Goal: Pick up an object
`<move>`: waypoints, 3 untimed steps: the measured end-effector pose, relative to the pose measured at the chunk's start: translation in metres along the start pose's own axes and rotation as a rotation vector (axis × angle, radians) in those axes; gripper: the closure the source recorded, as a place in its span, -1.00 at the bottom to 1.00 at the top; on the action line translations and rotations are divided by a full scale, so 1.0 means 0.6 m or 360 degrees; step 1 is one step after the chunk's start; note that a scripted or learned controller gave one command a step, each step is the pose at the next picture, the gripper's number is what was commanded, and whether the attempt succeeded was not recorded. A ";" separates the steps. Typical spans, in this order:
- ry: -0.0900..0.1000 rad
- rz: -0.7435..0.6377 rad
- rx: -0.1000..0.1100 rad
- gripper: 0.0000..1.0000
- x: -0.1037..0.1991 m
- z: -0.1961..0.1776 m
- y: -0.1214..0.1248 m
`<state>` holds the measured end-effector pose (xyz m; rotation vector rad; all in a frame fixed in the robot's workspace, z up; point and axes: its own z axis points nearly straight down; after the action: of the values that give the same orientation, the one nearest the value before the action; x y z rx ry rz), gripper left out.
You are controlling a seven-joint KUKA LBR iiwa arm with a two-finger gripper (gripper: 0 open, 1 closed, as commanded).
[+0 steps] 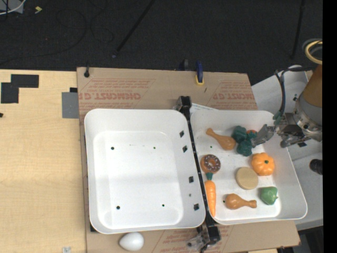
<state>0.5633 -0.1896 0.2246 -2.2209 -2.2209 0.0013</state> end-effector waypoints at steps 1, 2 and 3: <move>0.0008 -0.0004 0.0012 -1.00 0.093 0.004 -0.110; 0.0006 -0.0001 0.0015 -1.00 0.102 0.211 -0.134; 0.0004 0.0012 0.0008 1.00 0.098 0.185 -0.132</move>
<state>0.4840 -0.1309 0.1137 -2.2251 -2.2088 0.0043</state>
